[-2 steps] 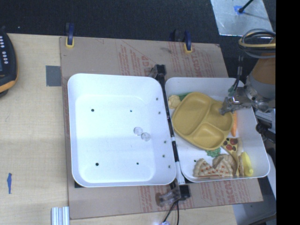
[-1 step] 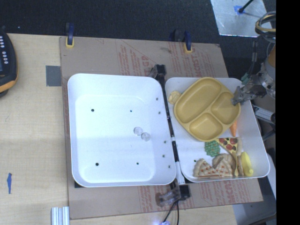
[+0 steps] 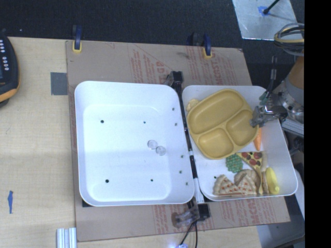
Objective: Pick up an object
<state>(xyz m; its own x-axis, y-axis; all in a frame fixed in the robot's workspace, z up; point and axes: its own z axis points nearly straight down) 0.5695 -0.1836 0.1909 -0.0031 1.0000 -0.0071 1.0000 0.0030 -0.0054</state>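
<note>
The right bin (image 3: 286, 154) holds a tan divided tray (image 3: 222, 122) at its back. In front of the tray lie toy foods: a green piece (image 3: 234, 163), a pizza slice (image 3: 253, 158), a sandwich wedge (image 3: 232, 186), a yellow banana-like piece (image 3: 271, 180) and an orange carrot (image 3: 258, 138) by the tray's right edge. My gripper (image 3: 261, 116) hangs over the right rim of the tray, just above the carrot. Nothing shows between its fingers.
The left bin (image 3: 83, 138) holds two small clear round pieces (image 3: 156, 147) near its middle. Clamps (image 3: 177, 79) join the bins at back and front. A dark device (image 3: 7, 66) lies at the bench's far left. Blue clips (image 3: 77, 37) pin the cardboard sheet.
</note>
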